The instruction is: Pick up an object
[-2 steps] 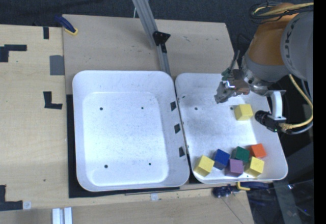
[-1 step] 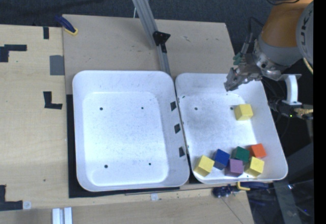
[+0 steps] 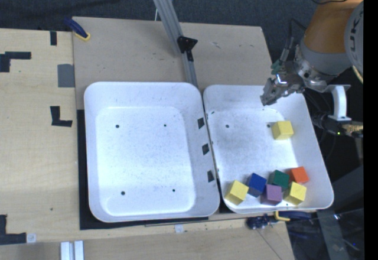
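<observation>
Approach step, nothing lifted. End effector point(image 3: 270, 94) above top edge of right bin point(image 3: 236, 96); finger gap: cannot tell. Nearest target yellow cube point(image 3: 283, 129), just below. Next: lower over cube, straddle w/ fingers, then close.

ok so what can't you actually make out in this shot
- Gripper, camera view: small and dark over the right bin's far rim; whether it holds anything is unreadable.
- Arm: cut off by the picture's right and top edges.
- Green cube: partly covered by the purple cube in the near cluster.
- Blue item below the right bin: too small to identify.
</observation>
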### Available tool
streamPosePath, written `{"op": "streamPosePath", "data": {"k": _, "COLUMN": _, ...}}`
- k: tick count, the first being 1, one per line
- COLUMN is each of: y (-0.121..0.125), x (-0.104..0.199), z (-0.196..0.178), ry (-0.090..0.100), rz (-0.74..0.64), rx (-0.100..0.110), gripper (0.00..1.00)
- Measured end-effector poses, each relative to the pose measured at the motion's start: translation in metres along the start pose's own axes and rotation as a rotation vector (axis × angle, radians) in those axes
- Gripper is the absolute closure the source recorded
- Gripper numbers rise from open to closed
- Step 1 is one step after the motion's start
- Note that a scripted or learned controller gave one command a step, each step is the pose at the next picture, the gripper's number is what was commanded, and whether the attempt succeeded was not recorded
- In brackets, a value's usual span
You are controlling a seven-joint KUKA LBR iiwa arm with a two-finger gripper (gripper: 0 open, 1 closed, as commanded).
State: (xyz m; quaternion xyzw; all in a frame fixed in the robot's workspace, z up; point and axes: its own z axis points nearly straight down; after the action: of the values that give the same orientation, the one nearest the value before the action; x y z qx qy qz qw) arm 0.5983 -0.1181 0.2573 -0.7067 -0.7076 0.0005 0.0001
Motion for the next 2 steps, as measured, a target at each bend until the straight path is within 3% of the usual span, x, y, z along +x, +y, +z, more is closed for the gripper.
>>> {"op": "streamPosePath", "data": {"k": 2, "y": -0.035, "x": 0.121, "z": 0.017, "ry": 0.002, "rz": -0.006, "rx": 0.003, "gripper": 1.00}}
